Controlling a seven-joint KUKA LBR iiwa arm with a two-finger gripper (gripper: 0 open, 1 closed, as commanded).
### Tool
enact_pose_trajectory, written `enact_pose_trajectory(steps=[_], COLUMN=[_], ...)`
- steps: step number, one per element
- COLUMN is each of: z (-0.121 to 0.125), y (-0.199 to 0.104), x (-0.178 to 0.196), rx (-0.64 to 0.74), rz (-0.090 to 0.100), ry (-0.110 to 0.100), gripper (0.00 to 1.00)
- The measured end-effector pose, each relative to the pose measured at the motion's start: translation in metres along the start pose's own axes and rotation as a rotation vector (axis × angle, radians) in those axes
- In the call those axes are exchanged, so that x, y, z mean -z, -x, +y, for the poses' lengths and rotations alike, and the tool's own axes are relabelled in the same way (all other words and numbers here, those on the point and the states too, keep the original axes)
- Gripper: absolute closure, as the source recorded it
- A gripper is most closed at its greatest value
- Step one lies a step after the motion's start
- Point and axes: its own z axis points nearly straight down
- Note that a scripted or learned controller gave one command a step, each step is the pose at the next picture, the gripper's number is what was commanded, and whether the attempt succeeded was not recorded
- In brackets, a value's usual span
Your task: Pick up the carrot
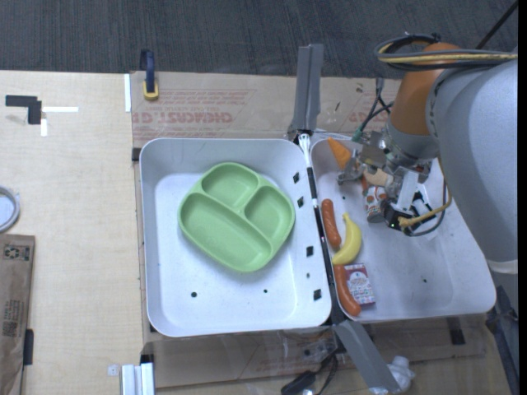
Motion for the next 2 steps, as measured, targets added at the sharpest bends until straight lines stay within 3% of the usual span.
enact_pose_trajectory(steps=[1,2], z=[-0.001,-0.026], y=[0.002,-0.016], x=[0.008,0.100], rx=[0.002,-0.562], rz=[-0.006,0.000], ry=[-0.008,0.000], gripper=[1.00,1.00])
